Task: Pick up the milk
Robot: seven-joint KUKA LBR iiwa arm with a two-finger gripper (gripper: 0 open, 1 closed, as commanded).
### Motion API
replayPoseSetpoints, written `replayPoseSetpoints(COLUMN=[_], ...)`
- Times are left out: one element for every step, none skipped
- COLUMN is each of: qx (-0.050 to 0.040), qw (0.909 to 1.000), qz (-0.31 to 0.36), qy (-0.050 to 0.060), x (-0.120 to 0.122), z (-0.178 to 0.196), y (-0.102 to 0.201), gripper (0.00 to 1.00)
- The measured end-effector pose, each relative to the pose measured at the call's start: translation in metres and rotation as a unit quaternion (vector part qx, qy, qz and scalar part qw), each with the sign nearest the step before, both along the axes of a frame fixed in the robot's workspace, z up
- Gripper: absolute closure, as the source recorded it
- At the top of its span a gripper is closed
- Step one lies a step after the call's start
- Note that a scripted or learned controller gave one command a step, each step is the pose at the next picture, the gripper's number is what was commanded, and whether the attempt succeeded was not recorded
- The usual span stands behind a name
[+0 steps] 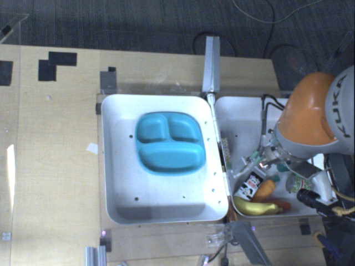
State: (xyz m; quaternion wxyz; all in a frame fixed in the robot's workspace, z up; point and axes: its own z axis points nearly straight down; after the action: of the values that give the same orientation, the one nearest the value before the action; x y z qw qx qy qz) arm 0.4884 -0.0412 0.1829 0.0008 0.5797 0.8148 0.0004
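A small black and white carton with a red mark, which I take for the milk [252, 185], lies near the front left of the right bin [238, 127]. The arm's orange band [307, 115] and grey wrist hang over the middle of that bin. My gripper [260, 158] sits low in the bin, just above and slightly right of the carton. The wrist hides much of it, and I see nothing held in it.
A yellow banana [256, 207] lies along the right bin's front wall, with an orange carrot [266, 188] and a red item [283, 205] beside it. The left bin [119, 148] holds a blue divided tray [170, 142]. A metal divider post [211, 65] stands between the bins.
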Motion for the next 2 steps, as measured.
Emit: replayPoseSetpoints(qx=[-0.0008,-0.0022], qw=[0.9974,0.9973], qz=[0.073,0.073], qy=[-0.003,-0.011], x=[0.001,0.007], z=[-0.073,-0.061], y=[-0.052,-0.051], gripper=[0.0,1.0])
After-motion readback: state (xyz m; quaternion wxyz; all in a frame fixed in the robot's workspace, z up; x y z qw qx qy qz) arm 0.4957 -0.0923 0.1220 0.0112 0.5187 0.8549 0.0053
